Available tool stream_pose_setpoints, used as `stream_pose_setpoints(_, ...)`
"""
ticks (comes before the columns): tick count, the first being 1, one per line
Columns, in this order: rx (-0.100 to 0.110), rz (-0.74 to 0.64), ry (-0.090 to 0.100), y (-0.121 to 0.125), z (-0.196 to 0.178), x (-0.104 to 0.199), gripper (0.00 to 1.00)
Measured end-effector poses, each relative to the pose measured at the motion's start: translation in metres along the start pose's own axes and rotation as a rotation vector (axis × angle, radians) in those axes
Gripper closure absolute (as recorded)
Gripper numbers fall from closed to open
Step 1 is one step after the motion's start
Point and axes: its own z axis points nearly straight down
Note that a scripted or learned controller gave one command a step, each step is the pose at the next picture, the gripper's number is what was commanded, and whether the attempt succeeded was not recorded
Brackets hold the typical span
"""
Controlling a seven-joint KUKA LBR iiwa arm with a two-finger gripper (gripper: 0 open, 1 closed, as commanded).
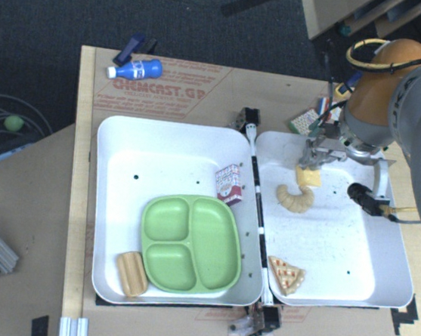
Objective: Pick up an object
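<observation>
The gripper (312, 162) hangs over the small yellow block (308, 177) in the right white bin (382, 260), seemingly mid-grasp, its grip unreadable; next, a firm closing then a lift

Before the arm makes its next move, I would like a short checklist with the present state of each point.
1. Claw is above the right white bin: ok.
2. Small yellow block lies right under the claw: ok.
3. Block is between the fingers: cannot tell.
4. Tan curved croissant-shaped toy lies close beside the block and may be bumped: not ok.
5. Waffle-patterned triangular toy slice is far from the claw: ok.
</observation>
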Motion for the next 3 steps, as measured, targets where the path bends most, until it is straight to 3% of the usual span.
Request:
stream_pose_setpoints(1, 0.001, 0.000, 0.000, 0.000, 0.000, 0.000, 0.00)
stream_pose_setpoints(2, 0.007, 0.002, 0.001, -0.002, 0.021, 0.014, 0.00)
stream_pose_setpoints(3, -0.001, 0.001, -0.001, 0.000, 0.008, 0.014, 1.00)
